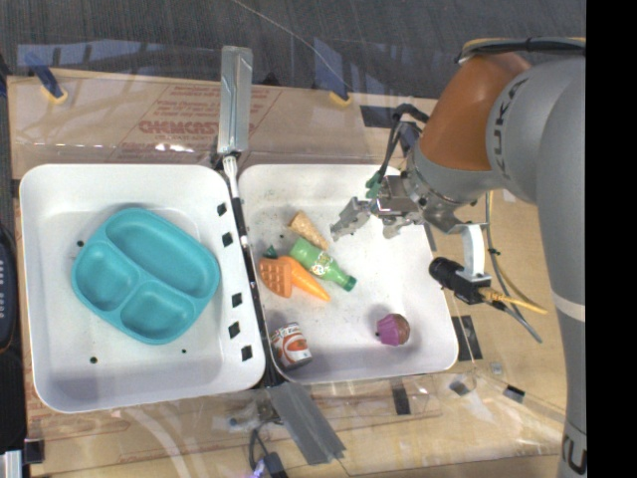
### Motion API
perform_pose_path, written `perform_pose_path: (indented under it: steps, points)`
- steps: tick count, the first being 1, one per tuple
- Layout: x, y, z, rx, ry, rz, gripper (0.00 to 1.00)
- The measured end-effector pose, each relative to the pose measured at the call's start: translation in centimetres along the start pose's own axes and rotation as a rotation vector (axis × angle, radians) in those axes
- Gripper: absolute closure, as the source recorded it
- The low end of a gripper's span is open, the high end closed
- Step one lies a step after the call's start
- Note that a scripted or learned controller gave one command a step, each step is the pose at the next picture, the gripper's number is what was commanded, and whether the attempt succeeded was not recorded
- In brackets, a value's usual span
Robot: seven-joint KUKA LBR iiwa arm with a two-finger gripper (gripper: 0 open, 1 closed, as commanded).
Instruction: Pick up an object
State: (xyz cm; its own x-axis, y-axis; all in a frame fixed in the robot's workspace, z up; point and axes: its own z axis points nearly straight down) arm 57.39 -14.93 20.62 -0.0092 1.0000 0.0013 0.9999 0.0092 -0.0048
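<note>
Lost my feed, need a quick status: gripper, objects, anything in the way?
Gripper above right bin, holding nothing. Green bottle lies below-left of it, touching the carrot. Path clear.

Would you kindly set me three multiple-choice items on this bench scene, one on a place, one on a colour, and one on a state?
1. Where does the divided plate lie?
A. in the left bin
B. in the right bin
C. on the bench outside both bins

2. What colour is the bottle?
A. blue
B. green
C. black

3. How is the gripper placed?
A. above the right bin, holding nothing
B. clamped on the plate
C. lifting the can

Answers:
1 A, the teal plate rests in the left bin.
2 B, its body is green.
3 A, it hangs over the right bin, nothing between its fingers; the can lies near the bin's front corner.
</note>
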Motion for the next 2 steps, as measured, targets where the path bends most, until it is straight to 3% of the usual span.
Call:
perform_pose_path:
  steps: [1,2]
  points:
    - [0.58,-2.21,11.43,-0.004,-0.001,-0.135,0.00]
    - [0.53,-2.25,10.52,-0.001,-0.001,-0.139,1.00]
